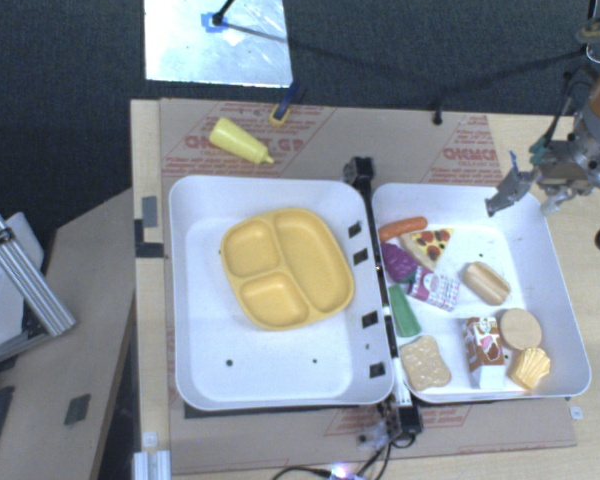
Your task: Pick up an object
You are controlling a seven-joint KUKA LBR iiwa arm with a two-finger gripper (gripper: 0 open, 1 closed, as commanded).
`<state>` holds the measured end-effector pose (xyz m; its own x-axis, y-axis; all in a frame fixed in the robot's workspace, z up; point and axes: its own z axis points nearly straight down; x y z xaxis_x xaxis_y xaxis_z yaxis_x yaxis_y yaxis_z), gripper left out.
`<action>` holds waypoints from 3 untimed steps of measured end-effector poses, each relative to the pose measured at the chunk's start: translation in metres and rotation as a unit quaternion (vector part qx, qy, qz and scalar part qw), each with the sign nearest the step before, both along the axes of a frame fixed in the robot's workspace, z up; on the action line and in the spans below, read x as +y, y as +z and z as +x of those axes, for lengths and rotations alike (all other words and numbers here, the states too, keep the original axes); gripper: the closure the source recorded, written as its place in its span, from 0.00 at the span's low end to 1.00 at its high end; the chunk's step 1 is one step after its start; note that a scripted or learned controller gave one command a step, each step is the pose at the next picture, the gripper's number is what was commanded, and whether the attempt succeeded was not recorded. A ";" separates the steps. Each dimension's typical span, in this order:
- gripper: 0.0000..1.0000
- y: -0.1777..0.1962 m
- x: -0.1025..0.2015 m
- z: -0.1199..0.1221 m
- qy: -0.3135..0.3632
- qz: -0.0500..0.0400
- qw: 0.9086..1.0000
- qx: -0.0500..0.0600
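The pincer (528,190) hung over the upper right corner of the right bin (570,308), its two fingers spread apart with nothing between them, one grey fingertip (500,200) reaching out over the bin's upper edge. From that height it looked to be in the approach step, with no object chosen by contact yet, though the slanted view made it hard to judge how far above the bin floor it was. All the candidates lay below and to the left of the pincer: nearest were a pizza slice (430,244) and an orange carrot (402,228), with a hot dog bun (486,282) almost straight below it. Further down sat a purple piece (397,264), a small pink packet (437,290), a green piece (404,313), a slice of bread (425,362), a brown wrapper (484,348), a round biscuit (520,328) and a yellow shell (531,368). Far to the pincer's left, the left bin (205,348) held a yellow divided plate (285,266), and a yellow bottle (239,140) lay on the desk (90,268) beyond the bins. The next move probably called for shifting over one free-standing item, such as the bun, then descending with the fingers straddling it before closing.
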<state>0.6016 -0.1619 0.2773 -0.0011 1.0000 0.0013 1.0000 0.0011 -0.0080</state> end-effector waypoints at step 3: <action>0.00 -0.085 0.004 -0.011 0.000 0.000 1.000 -0.003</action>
